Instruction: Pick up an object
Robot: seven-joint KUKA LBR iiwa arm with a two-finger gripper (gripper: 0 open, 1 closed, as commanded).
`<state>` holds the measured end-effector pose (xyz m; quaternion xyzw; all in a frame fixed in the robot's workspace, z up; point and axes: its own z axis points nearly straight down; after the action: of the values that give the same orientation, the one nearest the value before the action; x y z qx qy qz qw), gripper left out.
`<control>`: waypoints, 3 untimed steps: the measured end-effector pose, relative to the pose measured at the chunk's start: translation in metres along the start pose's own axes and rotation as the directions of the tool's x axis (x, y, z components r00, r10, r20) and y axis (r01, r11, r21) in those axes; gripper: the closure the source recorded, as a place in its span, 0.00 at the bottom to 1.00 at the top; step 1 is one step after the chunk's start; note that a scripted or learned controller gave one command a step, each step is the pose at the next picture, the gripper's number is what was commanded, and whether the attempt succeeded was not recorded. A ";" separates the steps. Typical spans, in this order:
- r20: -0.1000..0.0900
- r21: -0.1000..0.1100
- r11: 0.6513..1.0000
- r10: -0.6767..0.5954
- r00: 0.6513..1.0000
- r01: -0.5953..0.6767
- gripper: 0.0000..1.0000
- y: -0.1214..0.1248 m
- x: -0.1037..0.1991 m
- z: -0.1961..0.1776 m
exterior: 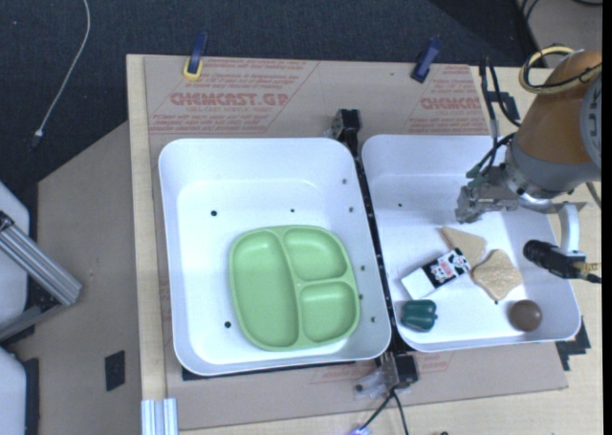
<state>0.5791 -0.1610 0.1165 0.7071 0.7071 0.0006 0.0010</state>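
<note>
My gripper (474,204) hangs over the back of the right bin (411,161), reaching in from the right. Nothing shows in its grasp. Just below it lies a tan wedge (462,238). Further forward are a small white and black box (436,274), a beige bread slice (497,276), a brown ball (524,315) and a dark green pepper (418,314). All of them rest on the bin floor, apart from the gripper.
The left bin (191,184) holds a green divided plate (293,285) towards its front. A black clip (346,123) sits at the back where the two bins meet. Brown cardboard (287,89) lies under both bins.
</note>
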 end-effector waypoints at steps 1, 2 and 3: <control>0.002 -0.005 1.000 -0.001 1.000 0.001 1.00 0.010 0.001 -0.048; 0.002 -0.006 1.000 -0.001 1.000 0.001 1.00 0.022 0.002 -0.104; 0.001 -0.003 1.000 -0.001 1.000 0.001 1.00 0.023 0.002 -0.121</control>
<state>0.6018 -0.1587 0.2373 0.7067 0.7075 0.0012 0.0025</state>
